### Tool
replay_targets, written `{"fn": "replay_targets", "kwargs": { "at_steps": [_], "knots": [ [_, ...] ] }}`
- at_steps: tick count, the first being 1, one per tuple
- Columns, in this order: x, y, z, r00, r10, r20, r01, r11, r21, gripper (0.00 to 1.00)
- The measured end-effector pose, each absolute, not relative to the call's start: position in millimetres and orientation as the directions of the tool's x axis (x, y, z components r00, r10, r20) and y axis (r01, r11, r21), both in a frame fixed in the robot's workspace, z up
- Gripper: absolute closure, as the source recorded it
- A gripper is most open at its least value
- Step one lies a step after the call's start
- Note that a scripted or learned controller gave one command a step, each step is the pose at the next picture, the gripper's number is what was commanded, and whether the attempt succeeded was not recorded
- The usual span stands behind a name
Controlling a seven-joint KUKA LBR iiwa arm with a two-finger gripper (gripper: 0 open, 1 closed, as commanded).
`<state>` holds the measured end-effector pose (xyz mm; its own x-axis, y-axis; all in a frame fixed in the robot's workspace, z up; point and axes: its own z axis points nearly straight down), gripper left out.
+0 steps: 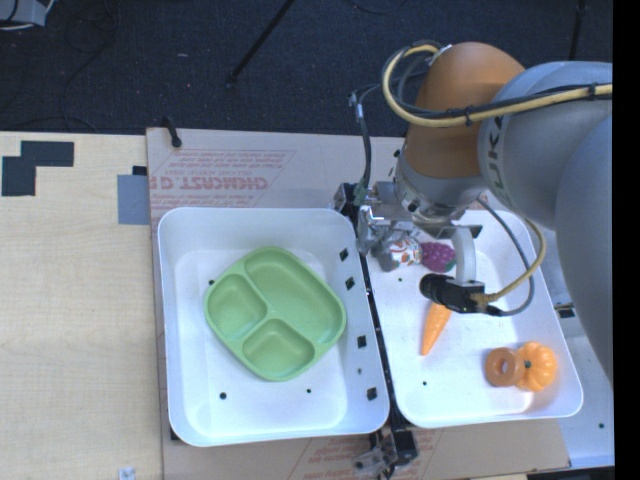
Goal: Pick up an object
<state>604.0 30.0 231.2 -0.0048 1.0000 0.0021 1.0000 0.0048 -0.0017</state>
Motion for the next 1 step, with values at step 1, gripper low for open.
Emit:
{"fn": "replay_targets", "kwargs": {
  "at_steps": [1],
  "knots": [
    [604.9,90.9,232.6,-0.005,1.0,0.002,1.0,0.005,-0.003,1.0]
  ]
}}
